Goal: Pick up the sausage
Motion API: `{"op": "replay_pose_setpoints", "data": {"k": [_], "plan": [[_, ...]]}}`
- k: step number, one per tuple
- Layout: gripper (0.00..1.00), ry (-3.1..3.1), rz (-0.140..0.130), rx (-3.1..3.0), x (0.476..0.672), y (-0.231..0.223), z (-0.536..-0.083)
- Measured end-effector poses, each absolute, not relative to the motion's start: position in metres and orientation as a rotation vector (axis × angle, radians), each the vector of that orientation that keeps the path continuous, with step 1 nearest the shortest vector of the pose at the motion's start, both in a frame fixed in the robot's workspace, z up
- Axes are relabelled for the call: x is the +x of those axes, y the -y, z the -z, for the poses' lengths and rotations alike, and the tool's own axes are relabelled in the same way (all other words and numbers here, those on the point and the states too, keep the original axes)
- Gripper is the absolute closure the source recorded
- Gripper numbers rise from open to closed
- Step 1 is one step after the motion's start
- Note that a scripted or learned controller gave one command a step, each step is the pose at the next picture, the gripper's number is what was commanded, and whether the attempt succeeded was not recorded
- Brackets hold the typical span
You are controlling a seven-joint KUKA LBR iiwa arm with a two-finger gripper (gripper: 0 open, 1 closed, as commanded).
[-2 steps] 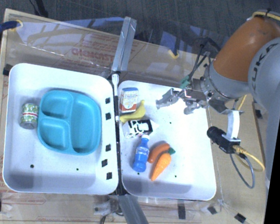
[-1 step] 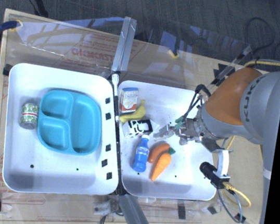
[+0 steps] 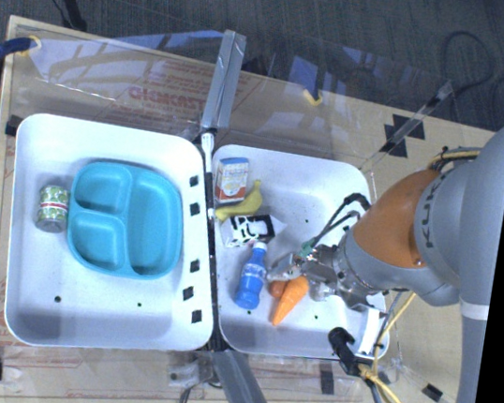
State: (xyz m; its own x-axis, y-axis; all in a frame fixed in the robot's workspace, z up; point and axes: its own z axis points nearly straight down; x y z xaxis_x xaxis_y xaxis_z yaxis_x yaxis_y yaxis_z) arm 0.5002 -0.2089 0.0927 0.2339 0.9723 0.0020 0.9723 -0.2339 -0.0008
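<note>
My gripper (image 3: 306,269) is low in the right bin (image 3: 349,188), right above the orange carrot (image 3: 285,301). A small reddish-brown piece that looks like the sausage (image 3: 277,272) pokes out at the gripper's left side, between the carrot and the blue bottle (image 3: 251,276). Most of it is hidden beneath the gripper, and I cannot tell whether the gripper touches it. The grey arm with its orange band (image 3: 394,230) reaches in from the right.
A small carton (image 3: 232,179), a yellow banana (image 3: 237,205) and a black-and-white item (image 3: 250,227) lie in the right bin's far left. The left bin (image 3: 18,301) holds a blue divided plate (image 3: 128,219) and a small can (image 3: 53,207).
</note>
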Motion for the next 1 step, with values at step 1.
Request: {"op": "replay_pose_setpoints", "data": {"k": [1], "plan": [[1.00, 1.953, 0.005, -2.463, 0.5023, 0.2090, -0.1037]]}}
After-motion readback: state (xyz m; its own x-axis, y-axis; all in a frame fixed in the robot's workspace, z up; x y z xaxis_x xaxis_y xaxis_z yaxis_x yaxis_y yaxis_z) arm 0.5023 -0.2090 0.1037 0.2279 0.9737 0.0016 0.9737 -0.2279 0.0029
